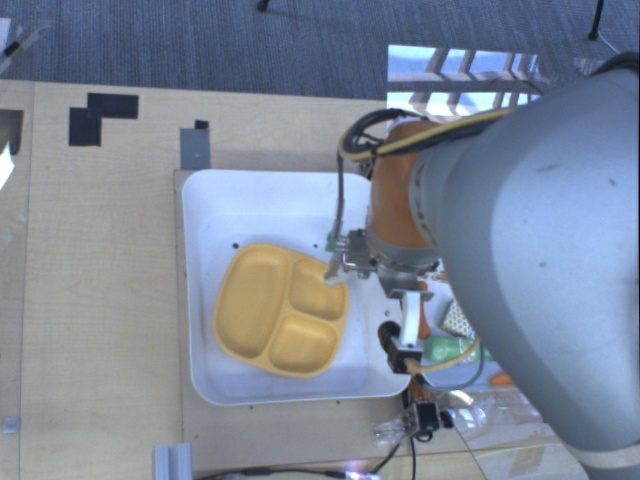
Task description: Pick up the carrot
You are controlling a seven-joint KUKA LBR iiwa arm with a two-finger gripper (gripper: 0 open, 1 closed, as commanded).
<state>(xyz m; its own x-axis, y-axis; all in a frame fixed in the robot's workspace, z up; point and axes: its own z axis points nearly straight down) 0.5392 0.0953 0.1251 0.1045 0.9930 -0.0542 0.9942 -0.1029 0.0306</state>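
Pale wooden bench point(100, 318) across most of the view, with dark grey carpet point(180, 18) beyond it at twelve o'clock. Left bin point(200, 268) white and shallow, near the middle of the frame. Black L-shaped patch point(100, 118) on the wood toward ten o'clock, and a small grey bracket point(195, 148) just outside the bin's eleven o'clock corner. Inside the bin, yellow tray point(280, 308) with three compartments: one large on its nine o'clock side, two smaller at three and five o'clock. Tray turned a little askew, lying toward the six o'clock half of the bin, with bare white floor at twelve.

Grey arm point(560, 268) bulking in from three o'clock and covering the bench on that side. Orange band point(395, 203) above the wrist, near the bin's two o'clock corner. Gripper point(342, 261) low over the left bin, right at the tray's two o'clock rim. Touching the rim or just above it: cannot tell. Open or shut: cannot tell either, with the wrist masking it from above.

Carrot point(424, 318), as far as can be made out, a thin orange sliver at four o'clock from the gripper, past the left bin's three o'clock wall and mostly hidden under the arm. Just beside it at five o'clock, a green thing point(447, 349); at its three o'clock, a pale patterned piece point(458, 318). Carrot near the gripper but clearly apart from it.
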